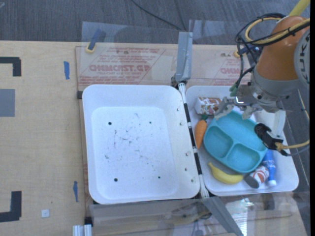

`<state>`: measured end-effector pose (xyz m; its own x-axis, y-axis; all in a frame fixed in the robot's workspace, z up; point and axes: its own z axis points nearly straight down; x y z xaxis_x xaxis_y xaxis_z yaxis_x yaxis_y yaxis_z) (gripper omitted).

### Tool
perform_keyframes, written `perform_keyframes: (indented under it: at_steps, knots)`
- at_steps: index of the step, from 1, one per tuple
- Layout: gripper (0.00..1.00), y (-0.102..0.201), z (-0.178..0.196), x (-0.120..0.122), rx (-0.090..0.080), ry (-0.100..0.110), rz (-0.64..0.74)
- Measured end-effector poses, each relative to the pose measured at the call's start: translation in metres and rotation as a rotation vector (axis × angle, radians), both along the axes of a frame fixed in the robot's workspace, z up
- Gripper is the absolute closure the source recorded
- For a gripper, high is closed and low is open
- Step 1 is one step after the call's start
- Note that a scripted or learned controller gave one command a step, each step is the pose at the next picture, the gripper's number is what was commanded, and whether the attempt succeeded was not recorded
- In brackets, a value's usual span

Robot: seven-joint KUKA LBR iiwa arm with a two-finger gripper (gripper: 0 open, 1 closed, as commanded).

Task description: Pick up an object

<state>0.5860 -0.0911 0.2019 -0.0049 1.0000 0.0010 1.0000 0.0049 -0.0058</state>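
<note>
Tool [239, 108] above blue tray [235, 144]; carrot [201, 132], banana [224, 175] alongside

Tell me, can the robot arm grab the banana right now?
Probably not easily. The banana lies in the right bin tucked under the edge of the blue tray, which covers part of it. The end effector sits at the tray's far side.

The end effector [239, 103] hangs over the far part of the right bin [290, 181], its grey arm [278, 53] reaching in from the right. Just below it lies a blue divided tray [234, 144]. A small carton [208, 104] sits to its left, an orange carrot [200, 132] beneath that. A banana [224, 174] and a tube [266, 171] lie nearer the camera, beyond the tray. The left bin [135, 141] is well to its left on the desk [39, 132].
</note>
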Motion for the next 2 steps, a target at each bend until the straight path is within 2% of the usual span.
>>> perform_keyframes:
  at_steps: [1,2]
  knots:
    - [0.00,-0.025,-0.105,0.029,-0.001,-0.010,0.079]
    - [0.00,-0.016,-0.114,0.068,-0.007,0.049,-0.012]
